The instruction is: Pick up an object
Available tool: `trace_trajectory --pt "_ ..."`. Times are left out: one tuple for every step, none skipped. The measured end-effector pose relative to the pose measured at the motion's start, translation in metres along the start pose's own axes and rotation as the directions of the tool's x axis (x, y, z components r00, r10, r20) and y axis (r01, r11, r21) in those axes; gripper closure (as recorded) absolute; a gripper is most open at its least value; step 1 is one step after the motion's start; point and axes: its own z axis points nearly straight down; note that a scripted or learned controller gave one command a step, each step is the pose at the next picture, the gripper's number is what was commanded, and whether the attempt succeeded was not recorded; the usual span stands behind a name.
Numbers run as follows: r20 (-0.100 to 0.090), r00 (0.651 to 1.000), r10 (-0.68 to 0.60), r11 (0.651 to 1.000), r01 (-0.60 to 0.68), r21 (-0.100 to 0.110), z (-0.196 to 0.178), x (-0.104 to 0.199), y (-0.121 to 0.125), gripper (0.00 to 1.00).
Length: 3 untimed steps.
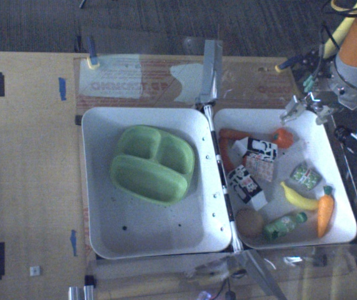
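My end effector point(307, 107) is up at the upper right of the frame, over the top rim of the right bin point(344, 186). 2 fingers spread apart, 1 toward the left, 1 toward the right, nothing between them, so I'm holding zip.

Below me in the right bin, lots to choose from: banana point(299, 197) mid-right, carrot point(325, 212) upright just beside it at the bin's right edge, green bottle point(284, 225) lying near the bottom, brown round thing point(249, 221) at bottom left. Small green packet point(306, 176) sits above the banana. 2 black & white cartons point(247, 183) toward the bin's left, w/ a red piece point(229, 144) curling around them. Small orange-red item point(282, 137) nearest my fingers, still apart from them.

Left bin point(97, 186): green divided plate point(152, 164), mid-bin, tilted.
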Motion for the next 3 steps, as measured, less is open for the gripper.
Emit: trace_trajectory --pt "0.000 0.999 0.035 0.999 -0.035 0.000 0.096 -0.020 -0.049 0.00" --pt "-0.003 0.999 0.032 0.999 -0.032 -0.001 0.137 -0.029 -0.122 0.00" --pt "-0.001 0.999 0.033 0.999 -0.033 -0.007 0.126 -0.030 -0.121 1.00"
